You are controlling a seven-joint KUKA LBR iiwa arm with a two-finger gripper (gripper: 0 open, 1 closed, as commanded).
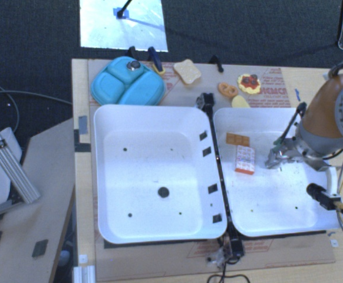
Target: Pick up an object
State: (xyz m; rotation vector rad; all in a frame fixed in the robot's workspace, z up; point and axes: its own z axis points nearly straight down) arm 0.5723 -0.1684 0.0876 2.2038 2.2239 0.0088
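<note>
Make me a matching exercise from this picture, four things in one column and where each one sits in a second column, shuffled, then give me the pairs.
Things:
1. blue divided plate
2. small dark round object
3. red and white packet
4. toast slice

Places:
A. on the floor of the right bin
B. on the bench behind the bins, right of the blue plate
C. on the floor of the left bin
D. on the bench behind the left bin, at its far left corner

Pairs: 1-D, 2-C, 3-A, 4-B
</note>
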